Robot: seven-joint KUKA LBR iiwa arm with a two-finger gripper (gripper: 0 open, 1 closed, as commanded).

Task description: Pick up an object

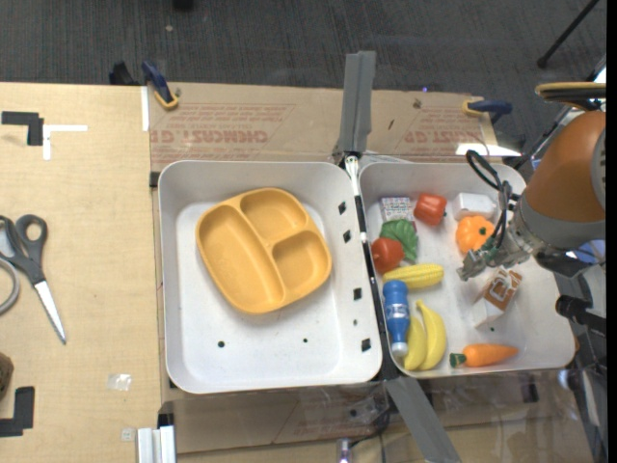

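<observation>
My gripper [480,262] hangs low in the right bin [540,355], reaching in from the right. It sits just below a small orange pumpkin [473,232] and just left of a brown and white carton [501,289]. I see nothing clearly held. The same bin holds a red pepper [430,207], a tomato [387,253] against a green leafy piece [401,233], a corn cob [415,277], a blue bottle [395,310], a banana bunch [427,340], a carrot [485,355] and a small printed packet [394,206].
The left bin [193,345] carries a yellow divided plate [263,249]. A white item [474,204] lies near the right bin's back wall. Scissors [37,268] lie on the wooden bench at far left. A grey divider bar [357,104] stands behind the bins.
</observation>
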